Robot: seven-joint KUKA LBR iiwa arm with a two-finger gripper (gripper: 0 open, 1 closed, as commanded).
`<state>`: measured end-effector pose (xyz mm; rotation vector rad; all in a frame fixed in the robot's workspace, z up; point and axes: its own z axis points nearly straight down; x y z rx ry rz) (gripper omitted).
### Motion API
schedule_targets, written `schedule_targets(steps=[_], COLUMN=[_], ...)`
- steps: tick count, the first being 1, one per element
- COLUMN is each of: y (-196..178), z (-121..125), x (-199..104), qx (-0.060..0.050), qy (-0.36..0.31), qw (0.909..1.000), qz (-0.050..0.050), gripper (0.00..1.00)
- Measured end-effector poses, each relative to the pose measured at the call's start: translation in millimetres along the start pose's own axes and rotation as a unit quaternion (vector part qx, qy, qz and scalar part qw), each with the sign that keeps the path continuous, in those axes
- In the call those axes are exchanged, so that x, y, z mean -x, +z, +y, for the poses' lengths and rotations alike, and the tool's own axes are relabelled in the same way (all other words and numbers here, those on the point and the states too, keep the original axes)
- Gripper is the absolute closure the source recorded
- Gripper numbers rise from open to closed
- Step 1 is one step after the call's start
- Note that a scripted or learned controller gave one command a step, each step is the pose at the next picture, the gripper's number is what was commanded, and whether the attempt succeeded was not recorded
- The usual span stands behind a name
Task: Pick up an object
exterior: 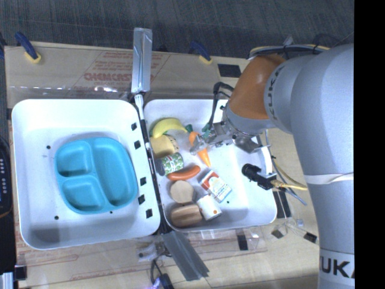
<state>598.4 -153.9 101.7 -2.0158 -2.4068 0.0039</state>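
Camera view: gripper (210,136) low in right bin (255,206), frame centre, at the carrot (204,156) (banana (168,126) just left). Finger state: can't tell. Blue tray (96,173) in left bin (30,161).

The grey arm (328,131) reaches in from the right, its orange band (252,92) bent downward (wrist steeply angled), and the gripper (212,136) hangs low.

Even overhead light, soft shadows, slightly grainy, mild blur.

Blue divided tray (95,174) in white bin (24,161); yellow banana (168,126), orange carrot (204,156), red sausage (183,173), grey-and-orange arm (313,101).
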Motion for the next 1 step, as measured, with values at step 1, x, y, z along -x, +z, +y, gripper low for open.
schedule_targets(steps=[1], y=[-108.7], z=[9.1], x=[-72.7], qx=[0.005], qy=[0.038], qw=[0.9993], qz=[0.0], gripper=[1.0])
